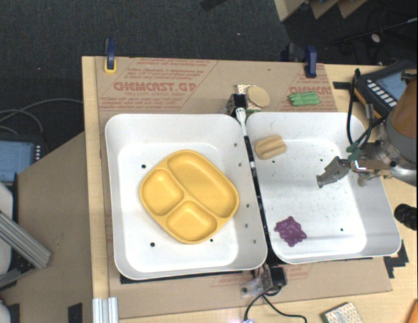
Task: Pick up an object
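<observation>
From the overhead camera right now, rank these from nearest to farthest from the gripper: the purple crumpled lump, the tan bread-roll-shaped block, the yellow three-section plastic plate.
1. Purple crumpled lump, right bin, toward the front edge, nearest the gripper.
2. Tan bread-roll-shaped block, right bin's back left corner, slightly farther.
3. Yellow three-section plastic plate, left bin's middle, clearly farthest.

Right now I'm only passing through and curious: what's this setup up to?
A grey robot arm reaches in from the right with its claw over the right bin, apparently trying to pick something up. Nothing shows between its fingers. A tan bread-like piece lies near that bin's upper left and a purple piece toward its front. The left bin holds a yellow divided plate.
</observation>
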You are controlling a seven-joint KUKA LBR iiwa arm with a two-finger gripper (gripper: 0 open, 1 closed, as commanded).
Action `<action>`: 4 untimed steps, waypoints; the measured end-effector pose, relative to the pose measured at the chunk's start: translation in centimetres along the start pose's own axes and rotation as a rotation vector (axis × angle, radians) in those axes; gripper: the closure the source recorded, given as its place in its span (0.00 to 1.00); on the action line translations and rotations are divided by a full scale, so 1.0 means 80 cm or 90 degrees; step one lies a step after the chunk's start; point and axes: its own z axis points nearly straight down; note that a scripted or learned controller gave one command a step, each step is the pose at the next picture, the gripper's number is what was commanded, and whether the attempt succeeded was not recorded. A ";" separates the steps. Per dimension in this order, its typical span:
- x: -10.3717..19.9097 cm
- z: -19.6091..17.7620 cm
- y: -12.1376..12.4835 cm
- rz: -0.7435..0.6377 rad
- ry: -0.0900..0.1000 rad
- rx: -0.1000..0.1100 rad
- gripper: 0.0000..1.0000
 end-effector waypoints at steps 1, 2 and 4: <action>-0.128 0.195 0.009 0.002 0.005 0.004 0.00; -0.045 0.204 0.014 -0.003 0.002 0.002 0.00; -0.065 0.203 0.010 0.005 0.000 0.005 0.00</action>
